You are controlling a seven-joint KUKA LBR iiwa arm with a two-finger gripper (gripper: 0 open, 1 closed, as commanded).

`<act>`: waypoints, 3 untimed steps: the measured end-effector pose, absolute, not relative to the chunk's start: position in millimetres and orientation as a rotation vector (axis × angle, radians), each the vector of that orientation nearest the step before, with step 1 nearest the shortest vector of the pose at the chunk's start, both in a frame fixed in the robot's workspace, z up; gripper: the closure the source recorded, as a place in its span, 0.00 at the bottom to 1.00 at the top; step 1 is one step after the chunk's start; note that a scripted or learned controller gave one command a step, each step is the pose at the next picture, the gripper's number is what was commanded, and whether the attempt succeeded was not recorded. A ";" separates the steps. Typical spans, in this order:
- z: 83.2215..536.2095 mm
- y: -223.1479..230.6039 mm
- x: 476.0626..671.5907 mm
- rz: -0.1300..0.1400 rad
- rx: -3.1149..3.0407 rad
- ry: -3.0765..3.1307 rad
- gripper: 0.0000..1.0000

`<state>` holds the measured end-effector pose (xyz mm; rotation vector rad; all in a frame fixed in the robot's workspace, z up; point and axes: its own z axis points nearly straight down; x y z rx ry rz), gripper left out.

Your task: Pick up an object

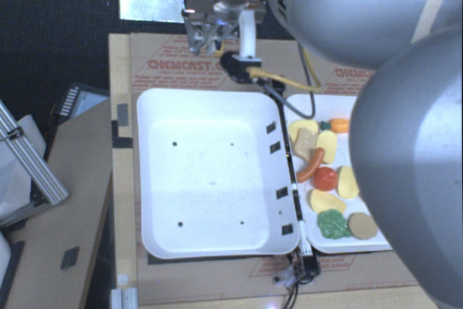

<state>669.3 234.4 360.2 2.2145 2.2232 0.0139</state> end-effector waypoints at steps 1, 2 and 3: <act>546.3 234.0 646.5 0.030 2.209 2.222 1.00; 458.0 174.7 660.7 -0.010 2.227 2.218 1.00; 315.6 238.1 616.7 -0.019 2.218 2.238 1.00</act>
